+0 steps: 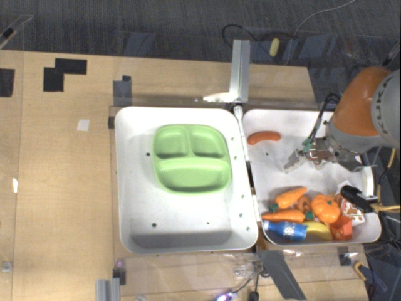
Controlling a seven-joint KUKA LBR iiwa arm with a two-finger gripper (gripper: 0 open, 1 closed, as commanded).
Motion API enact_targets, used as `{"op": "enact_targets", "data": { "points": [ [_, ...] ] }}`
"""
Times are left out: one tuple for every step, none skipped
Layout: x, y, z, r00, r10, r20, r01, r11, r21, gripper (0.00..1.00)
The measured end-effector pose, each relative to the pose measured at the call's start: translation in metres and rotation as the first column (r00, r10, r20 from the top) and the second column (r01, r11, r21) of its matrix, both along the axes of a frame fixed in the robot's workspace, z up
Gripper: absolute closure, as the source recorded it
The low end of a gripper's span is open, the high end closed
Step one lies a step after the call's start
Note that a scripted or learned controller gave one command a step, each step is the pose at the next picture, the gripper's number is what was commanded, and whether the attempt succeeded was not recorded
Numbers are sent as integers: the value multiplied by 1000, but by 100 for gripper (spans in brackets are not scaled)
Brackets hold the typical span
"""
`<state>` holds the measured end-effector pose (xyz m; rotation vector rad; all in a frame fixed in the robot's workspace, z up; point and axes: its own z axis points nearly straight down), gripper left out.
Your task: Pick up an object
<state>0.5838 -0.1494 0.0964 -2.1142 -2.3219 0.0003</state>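
Camera view showed the pincer (299, 159) hanging over bare floor in the right bin (276, 119), fingers apart and holding nothing, with the toy pile (310, 215) near and the sausage (264, 137) beside it, so picking seemingly remained undone.

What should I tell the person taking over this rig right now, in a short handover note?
Gripper: low over the right bin, nothing visible between its jaws; open or shut unclear.
Things: sausage alone near the right bin's far left corner; toy food pile along its near edge. Green divided plate sits in the left bin.
Done: nothing picked up.
Left: grasp one object and lift it.
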Motion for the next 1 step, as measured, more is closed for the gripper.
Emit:
{"op": "enact_targets", "data": {
  "points": [
    [-92,6,-7,992,123,16,-123,992,-4,0]
  ]
}}
